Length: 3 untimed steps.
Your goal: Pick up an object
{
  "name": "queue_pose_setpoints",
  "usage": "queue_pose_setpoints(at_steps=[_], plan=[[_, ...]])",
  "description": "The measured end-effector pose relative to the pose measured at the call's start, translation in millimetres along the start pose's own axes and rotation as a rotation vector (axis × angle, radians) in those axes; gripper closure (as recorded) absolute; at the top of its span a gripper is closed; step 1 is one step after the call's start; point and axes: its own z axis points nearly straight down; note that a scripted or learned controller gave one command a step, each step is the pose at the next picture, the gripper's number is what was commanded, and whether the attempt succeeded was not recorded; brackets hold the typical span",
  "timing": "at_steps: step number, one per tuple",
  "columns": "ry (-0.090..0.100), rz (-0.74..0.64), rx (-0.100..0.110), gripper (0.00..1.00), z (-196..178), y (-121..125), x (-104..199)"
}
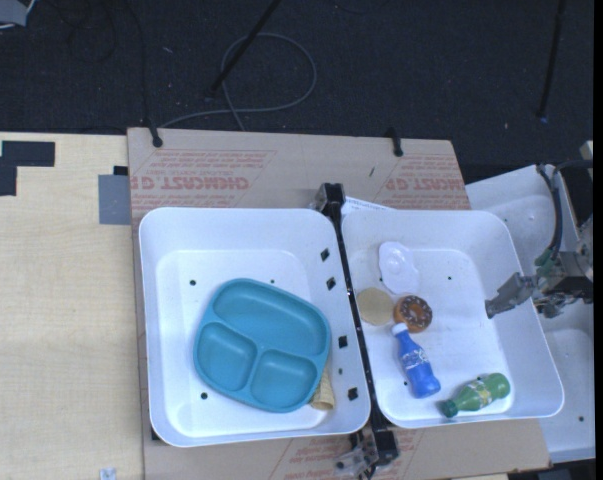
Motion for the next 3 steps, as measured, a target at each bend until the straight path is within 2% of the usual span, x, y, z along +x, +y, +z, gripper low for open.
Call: queue_pose_setpoints(at_steps=[1,3], plan=[[-0.002,-0.002,-0.009,0.00,-4.5,1.7,-0.1],[0.000,-0.002,-0.004,0.00,114.5,10.3,0.2]])
